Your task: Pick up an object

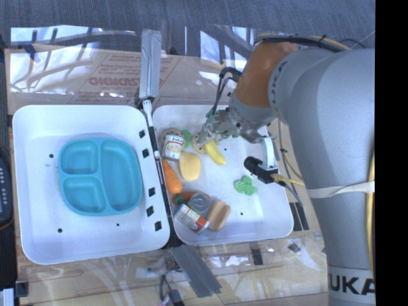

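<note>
My gripper (210, 134) hangs low over the upper middle of the right bin (277, 212), reaching in under the orange-banded wrist. A yellow banana (216, 153) lies right at its tip, and I cannot tell whether it is touching. A small jar with a white label (173, 145) and a green item (187, 136) sit just left of the gripper. A pale yellow lemon-like piece (189, 166) lies below it. Further toward the front are an orange carrot (171, 178), a round tin (199, 202), a can on its side (189, 217) and a bread roll (218, 214).
A green leafy toy (244, 185) lies at the right of the right bin, close to a black part on the arm (256, 167). The left bin (38, 234) holds a blue divided plate (101, 175). The big grey arm covers the bench's right side.
</note>
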Robot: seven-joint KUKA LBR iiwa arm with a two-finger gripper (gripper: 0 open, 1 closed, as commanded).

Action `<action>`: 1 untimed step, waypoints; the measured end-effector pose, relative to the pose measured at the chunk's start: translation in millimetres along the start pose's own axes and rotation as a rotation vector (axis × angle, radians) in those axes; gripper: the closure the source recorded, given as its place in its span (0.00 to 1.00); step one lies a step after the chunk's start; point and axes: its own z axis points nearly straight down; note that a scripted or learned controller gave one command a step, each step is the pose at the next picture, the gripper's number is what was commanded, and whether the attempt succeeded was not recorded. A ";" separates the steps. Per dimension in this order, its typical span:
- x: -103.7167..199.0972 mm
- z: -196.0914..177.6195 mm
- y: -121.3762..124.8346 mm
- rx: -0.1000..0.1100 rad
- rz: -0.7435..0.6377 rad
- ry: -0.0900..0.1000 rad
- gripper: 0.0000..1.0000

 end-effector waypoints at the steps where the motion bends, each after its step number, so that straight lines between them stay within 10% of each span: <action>1: 42.0 -85.8 22.8 0.000 0.085 0.002 1.00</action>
